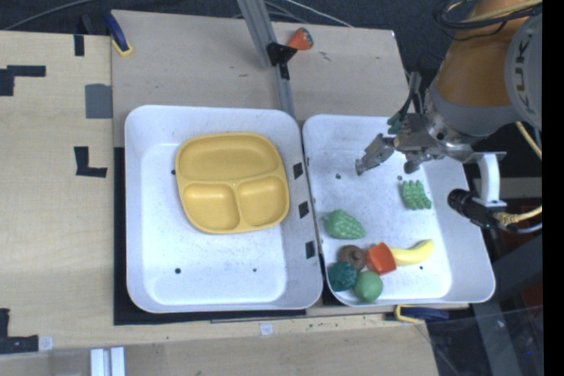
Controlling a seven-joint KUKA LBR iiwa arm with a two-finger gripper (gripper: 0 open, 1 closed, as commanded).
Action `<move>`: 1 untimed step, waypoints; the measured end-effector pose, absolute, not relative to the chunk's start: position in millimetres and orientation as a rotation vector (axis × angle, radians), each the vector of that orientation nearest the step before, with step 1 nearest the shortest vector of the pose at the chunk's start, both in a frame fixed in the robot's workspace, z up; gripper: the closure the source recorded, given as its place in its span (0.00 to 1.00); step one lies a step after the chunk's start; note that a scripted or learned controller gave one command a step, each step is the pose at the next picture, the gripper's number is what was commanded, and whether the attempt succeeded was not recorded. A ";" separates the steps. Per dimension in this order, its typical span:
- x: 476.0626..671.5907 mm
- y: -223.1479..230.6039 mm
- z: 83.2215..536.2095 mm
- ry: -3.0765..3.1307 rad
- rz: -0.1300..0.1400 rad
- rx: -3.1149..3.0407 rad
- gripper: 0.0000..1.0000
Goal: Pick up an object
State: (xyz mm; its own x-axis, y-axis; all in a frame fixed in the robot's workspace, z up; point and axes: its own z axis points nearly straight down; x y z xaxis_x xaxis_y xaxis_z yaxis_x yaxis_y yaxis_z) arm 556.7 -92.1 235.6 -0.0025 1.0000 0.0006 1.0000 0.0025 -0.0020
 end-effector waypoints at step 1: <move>556.7 -92.3 235.6 -2.223 0.001 -2.218 0.00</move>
